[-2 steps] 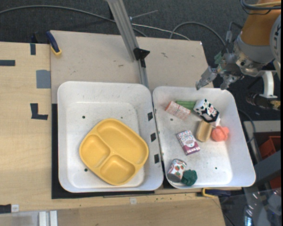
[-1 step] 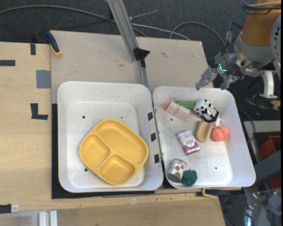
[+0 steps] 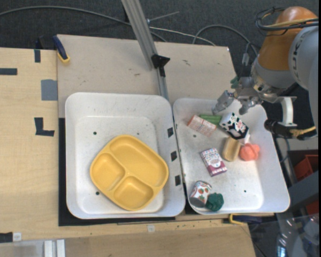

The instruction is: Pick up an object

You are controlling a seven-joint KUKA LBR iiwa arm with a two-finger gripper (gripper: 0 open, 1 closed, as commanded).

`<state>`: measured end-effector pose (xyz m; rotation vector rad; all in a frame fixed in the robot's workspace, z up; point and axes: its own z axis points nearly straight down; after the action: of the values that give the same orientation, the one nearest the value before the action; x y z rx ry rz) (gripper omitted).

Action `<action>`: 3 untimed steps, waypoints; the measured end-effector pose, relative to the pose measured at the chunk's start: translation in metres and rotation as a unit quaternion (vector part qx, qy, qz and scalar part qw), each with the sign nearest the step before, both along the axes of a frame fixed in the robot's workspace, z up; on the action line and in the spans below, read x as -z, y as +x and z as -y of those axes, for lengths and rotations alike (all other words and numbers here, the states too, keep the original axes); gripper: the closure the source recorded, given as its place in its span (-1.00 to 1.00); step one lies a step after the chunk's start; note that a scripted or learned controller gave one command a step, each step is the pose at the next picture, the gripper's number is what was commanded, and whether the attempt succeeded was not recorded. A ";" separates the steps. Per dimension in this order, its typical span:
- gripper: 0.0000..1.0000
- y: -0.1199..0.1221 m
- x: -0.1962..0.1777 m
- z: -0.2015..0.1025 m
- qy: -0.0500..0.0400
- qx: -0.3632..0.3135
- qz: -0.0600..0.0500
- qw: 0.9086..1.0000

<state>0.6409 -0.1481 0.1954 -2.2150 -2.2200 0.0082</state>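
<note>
My gripper [image 3: 234,105] hangs over the back of the right bin [image 3: 267,197], fingers spread apart and nothing between them. Just below it lies a black-and-white cow-patterned toy [image 3: 235,126]. Left of that sit a pink-and-white packet [image 3: 201,125] and a green item [image 3: 209,118]. Further forward are a tan cylinder [image 3: 230,149], an orange ball [image 3: 250,152], a maroon carton [image 3: 213,161], a small printed cup [image 3: 200,192] and a dark green lump [image 3: 215,201].
The left bin [image 3: 77,116] holds a yellow divided tray [image 3: 129,171]. A metal pole [image 3: 142,28] slants down to the rim between the bins. Cables trail over the dark floor at the back.
</note>
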 end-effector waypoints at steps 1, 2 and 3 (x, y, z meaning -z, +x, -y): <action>-1.00 0.002 0.062 -0.003 0.000 0.000 0.003 1.000; -1.00 0.006 0.067 -0.001 -0.003 0.000 0.012 1.000; 1.00 0.007 0.058 -0.001 -0.004 0.000 0.014 1.000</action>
<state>0.6482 -0.1468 0.1372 -2.2343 -2.2374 -0.0153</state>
